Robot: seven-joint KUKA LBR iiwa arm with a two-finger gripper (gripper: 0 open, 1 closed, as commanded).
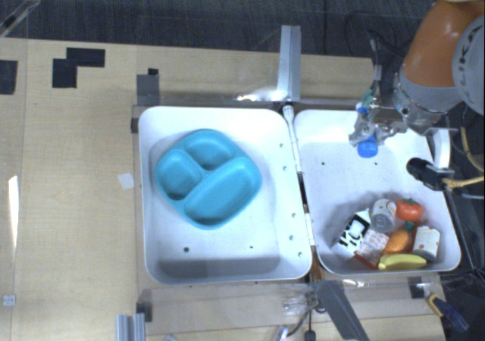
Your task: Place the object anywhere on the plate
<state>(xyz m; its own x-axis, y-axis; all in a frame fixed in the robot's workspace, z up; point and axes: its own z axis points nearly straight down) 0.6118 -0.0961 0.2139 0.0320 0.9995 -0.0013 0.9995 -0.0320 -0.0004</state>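
the gripper (367, 137) is seen over the upper part of the right bin (333, 180), with a small blue object (367, 149) at its tips — whether that object is gripped cannot be told. the blue plate (206, 176), with 3 compartments, lies in the left bin (163, 256). a heap of toy food (388, 235) sits in the right bin's lower corner — well apart from the gripper.

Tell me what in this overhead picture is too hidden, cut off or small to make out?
- Gripper, camera view: too small and blurred to tell whether the small blue thing at its tip is held.
- Pile of toy food in the right bin: pieces overlap, so those underneath are partly covered.
- Arm: cut off by the right edge.
- Blue plate: its far compartments' depth is unclear.
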